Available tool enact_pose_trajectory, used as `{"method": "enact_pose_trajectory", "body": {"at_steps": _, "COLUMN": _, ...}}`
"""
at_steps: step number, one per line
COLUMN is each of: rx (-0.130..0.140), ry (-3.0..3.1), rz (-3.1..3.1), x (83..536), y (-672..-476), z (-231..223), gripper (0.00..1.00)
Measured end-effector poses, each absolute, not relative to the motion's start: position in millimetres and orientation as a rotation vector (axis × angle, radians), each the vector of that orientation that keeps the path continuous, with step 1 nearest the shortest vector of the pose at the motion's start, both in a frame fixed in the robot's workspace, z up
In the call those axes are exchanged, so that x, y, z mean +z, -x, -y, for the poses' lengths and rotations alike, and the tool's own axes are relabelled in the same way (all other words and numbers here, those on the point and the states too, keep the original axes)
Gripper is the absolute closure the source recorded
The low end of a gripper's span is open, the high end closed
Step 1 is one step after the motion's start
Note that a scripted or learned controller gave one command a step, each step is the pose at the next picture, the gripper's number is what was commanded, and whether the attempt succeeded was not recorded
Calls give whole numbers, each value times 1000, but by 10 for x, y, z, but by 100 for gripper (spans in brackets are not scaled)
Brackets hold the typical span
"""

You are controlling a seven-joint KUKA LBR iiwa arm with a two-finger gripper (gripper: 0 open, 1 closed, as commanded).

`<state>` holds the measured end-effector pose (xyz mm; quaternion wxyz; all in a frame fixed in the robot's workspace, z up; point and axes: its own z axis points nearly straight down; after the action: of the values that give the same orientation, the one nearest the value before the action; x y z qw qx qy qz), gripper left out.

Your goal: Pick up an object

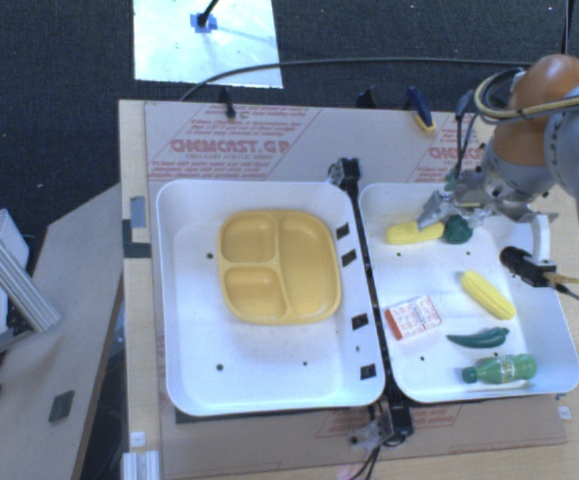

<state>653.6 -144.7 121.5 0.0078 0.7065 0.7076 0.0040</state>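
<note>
My gripper [442, 211] reaches in from the right over the far part of the right bin [559, 363]. Its tips sit just above a yellow banana-shaped toy [414, 233] with a dark green round piece [457, 231] at its right end. I see nothing held between the tips. Nearer the front of the same bin lie a yellow corn cob [488, 294], a red and white packet [412, 317], a dark green pepper [478, 338] and a green bottle [498, 370].
The left bin [189, 368] holds a yellow divided plate [278, 266]. A black clip-lined divider [361, 268] separates the bins. A black cable end [525, 265] hangs over the right bin's right side. Blue clamps stand at the back edge.
</note>
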Motion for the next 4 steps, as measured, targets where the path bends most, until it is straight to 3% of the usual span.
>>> {"method": "enact_pose_trajectory", "body": {"at_steps": 1, "rx": 12, "ry": -2205, "rz": -2211, "x": 1310, "y": -6541, "z": 1455, "gripper": 100}}
{"method": "enact_pose_trajectory", "body": {"at_steps": 3, "rx": 6, "ry": -2212, "rz": -2223, "x": 2279, "y": -6530, "z": 1539, "gripper": 100}}
{"method": "enact_pose_trajectory", "body": {"at_steps": 4, "rx": 1, "ry": -2214, "rz": -2225, "x": 2176, "y": -6539, "z": 1538, "gripper": 100}}
